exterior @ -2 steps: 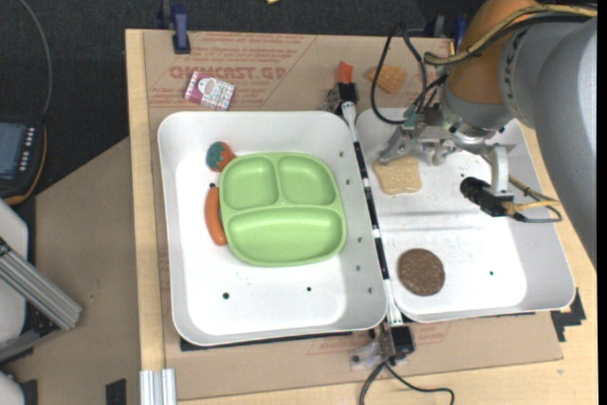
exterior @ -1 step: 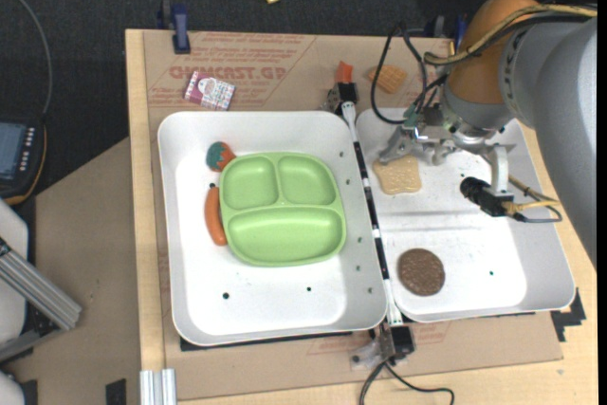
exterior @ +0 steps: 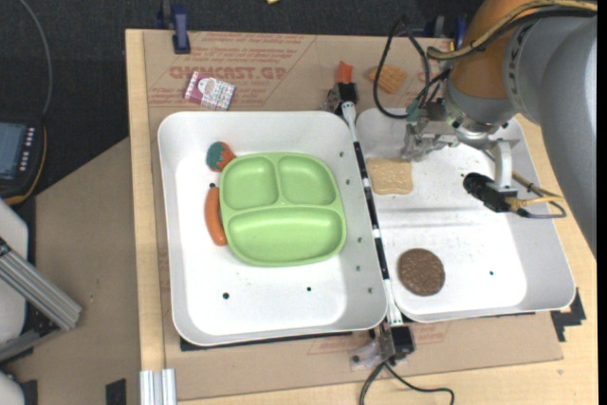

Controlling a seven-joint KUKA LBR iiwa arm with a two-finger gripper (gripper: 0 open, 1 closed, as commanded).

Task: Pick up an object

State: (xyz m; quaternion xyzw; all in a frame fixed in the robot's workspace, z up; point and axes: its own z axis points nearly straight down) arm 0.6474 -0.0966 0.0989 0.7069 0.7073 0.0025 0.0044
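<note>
A tan slice of bread (exterior: 391, 176) lies flat at the left side of the right bin (exterior: 531, 285). A round brown patty (exterior: 420, 270) rests nearer that bin's front. My gripper (exterior: 420, 144) hangs over the back of the right bin, just above and to the right of the bread, pointing down. Nothing shows in its grasp. The left bin (exterior: 185, 275) holds a green divided plate (exterior: 282, 208), an orange sausage-shaped piece (exterior: 214, 214) along the plate's left edge, and a small teal and red object (exterior: 220, 155) at its back left corner.
The grey arm (exterior: 560, 43) fills the upper right. A black part with a cable (exterior: 491, 193) hangs over the right bin. On the cardboard behind the bins lie a pink packet (exterior: 209, 89), a blue clamp (exterior: 175, 26) and an orange clamp (exterior: 343, 71).
</note>
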